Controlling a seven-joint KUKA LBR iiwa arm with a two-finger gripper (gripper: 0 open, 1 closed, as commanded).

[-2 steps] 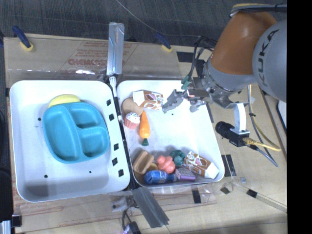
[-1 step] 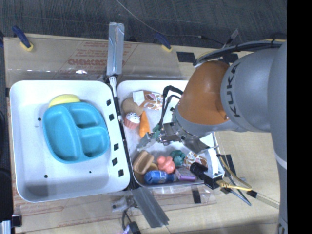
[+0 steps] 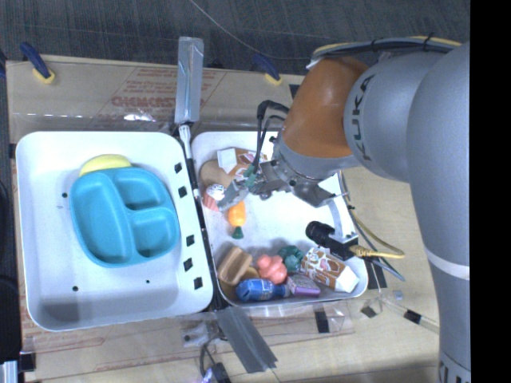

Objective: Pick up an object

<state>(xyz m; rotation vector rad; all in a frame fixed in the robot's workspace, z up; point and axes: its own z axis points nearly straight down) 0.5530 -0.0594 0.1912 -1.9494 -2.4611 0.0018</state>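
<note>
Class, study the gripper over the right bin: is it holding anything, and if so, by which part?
It cannot be told. The gripper sits low in the right bin, just above the orange carrot toy; nothing is clearly between its fingers.

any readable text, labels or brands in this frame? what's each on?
"KUKA": dark letters running vertically on the grey robot arm, partly cut off.
Red print on the brown cardboard sheet behind the bins: too blurred to read.
Small printed carton in the right white bin: too small to read.
</note>
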